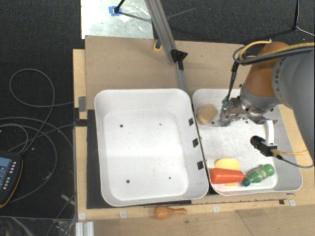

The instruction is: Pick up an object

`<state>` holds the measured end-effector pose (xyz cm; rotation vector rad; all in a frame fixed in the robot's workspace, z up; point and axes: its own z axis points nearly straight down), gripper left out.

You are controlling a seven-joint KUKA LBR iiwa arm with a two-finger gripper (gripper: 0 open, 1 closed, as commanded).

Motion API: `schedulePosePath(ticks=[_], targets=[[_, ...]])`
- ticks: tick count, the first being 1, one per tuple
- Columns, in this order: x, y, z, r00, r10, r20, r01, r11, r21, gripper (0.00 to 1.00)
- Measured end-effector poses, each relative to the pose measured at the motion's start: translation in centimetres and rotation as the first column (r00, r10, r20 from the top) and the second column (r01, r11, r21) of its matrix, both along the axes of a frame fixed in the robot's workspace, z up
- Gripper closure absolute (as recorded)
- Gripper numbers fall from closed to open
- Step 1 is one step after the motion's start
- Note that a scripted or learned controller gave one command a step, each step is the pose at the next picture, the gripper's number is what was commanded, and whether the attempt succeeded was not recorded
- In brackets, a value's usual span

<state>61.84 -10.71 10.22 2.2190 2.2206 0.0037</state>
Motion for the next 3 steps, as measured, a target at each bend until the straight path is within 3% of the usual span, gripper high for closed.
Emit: schedulePosePath(ticks=[2, 3], targets=[[-0.5, 0.2, 11.3, 1.000, 0.004, 0.005, -0.004, 1.000, -0.001, 1.00], [-1.8, 5.4, 11.0, 1.000, 0.009, -0.003, -0.009, 1.000, 0.002, 1.00]])
